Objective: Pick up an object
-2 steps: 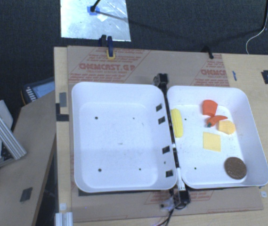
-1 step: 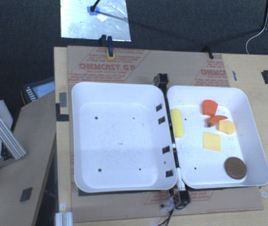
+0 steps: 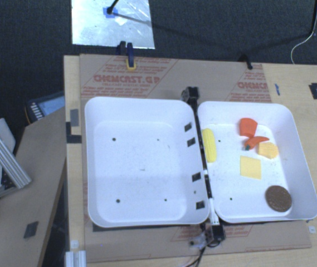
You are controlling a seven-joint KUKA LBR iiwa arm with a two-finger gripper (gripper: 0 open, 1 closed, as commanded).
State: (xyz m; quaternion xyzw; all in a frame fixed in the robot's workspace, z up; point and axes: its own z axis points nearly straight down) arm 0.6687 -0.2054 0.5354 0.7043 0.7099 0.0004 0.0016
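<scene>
The right bin point(image 3: 300, 143) holds several small items. A yellow corn cob point(image 3: 209, 144) lies along its left wall. An orange wedge point(image 3: 247, 127) sits near the back, with a small orange carrot-like piece point(image 3: 255, 142) just below it. Beside that rests an orange-yellow chunk point(image 3: 268, 149). A flat pale yellow square point(image 3: 251, 167) lies in the middle, and a round brown disc point(image 3: 278, 198) sits at the front right corner.
The left bin point(image 3: 100, 121) adjoins the right one, joined by black clips point(image 3: 196, 177) along the shared edge. Both rest on a cardboard sheet point(image 3: 136, 77). A shiny metal plate point(image 3: 112, 14) lies on the dark floor behind. An aluminium rail point(image 3: 2, 154) stands at the left.
</scene>
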